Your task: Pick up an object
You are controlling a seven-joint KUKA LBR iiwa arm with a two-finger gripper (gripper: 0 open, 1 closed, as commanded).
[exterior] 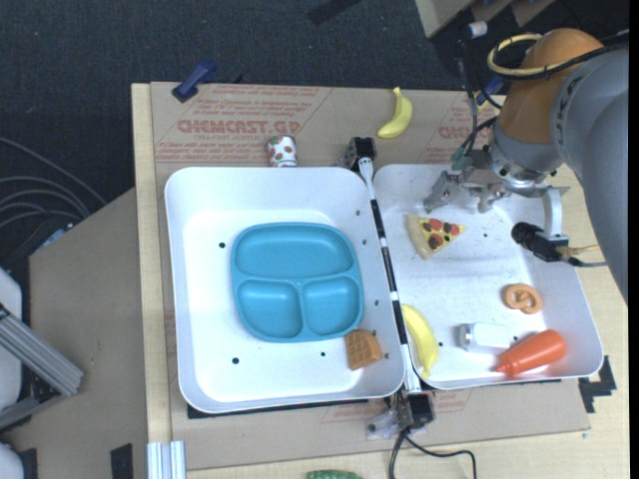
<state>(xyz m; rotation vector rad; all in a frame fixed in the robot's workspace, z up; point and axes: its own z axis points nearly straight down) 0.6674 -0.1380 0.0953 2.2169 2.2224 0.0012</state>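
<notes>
Right bin point(559, 267): open floor mid-centre. Obstacles: pizza slice point(436, 234) upper left, pretzel point(520, 297) right, carrot point(531, 353) and white tube point(486, 336) along front, banana point(421, 339) at front-left wall. Arm point(559, 88) overhangs back edge.

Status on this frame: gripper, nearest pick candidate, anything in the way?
Gripper low over right bin, nothing visibly held. Pizza slice just below it, untouched. Nothing in the way.

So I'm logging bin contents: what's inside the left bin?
The left bin holds a blue divided plate and a brown cracker near its front right corner. Whatever lies beneath the plate is covered.
</notes>
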